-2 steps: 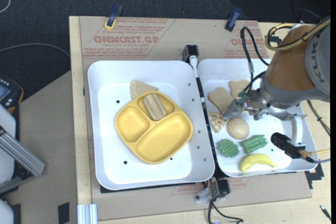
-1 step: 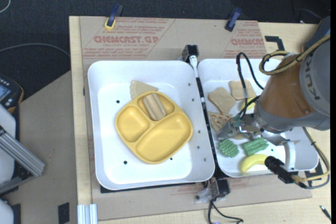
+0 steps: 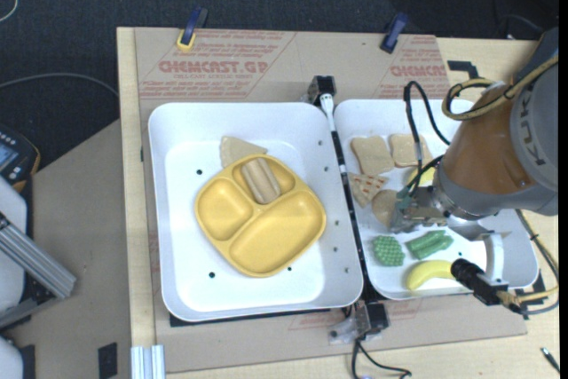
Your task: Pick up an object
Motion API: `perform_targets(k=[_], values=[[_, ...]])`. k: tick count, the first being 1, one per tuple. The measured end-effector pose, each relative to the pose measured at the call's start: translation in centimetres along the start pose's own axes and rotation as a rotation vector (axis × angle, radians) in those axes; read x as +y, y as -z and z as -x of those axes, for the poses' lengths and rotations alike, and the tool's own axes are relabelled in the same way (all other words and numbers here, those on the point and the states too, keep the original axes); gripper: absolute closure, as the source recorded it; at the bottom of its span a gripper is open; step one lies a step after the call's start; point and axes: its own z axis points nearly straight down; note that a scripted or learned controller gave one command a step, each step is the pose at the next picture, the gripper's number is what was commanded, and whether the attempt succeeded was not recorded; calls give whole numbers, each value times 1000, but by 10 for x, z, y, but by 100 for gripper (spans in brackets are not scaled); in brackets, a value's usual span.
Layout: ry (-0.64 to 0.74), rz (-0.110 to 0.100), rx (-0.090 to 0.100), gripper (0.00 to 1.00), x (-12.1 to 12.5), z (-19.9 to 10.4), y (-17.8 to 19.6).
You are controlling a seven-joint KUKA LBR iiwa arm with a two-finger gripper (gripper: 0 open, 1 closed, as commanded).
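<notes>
The end effector (image 3: 410, 210) hung low in the right bin (image 3: 524, 266), at the tan pieces; whether it was released or clenched could not be told. A good pick would settle squarely over one piece. Counted: two bins, one yellow tray (image 3: 259, 217), one banana (image 3: 429, 273) at five o'clock, two green items.

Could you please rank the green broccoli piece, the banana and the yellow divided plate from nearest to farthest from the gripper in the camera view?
From the gripper:
1. Green broccoli piece, in the right bin, just below it.
2. Banana, lower in the right bin.
3. Yellow divided plate, across in the left bin.
</notes>
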Motion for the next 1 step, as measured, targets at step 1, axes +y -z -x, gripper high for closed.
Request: perform_targets(k=[1], values=[[1,-1,-1,100,5,0,-11]])
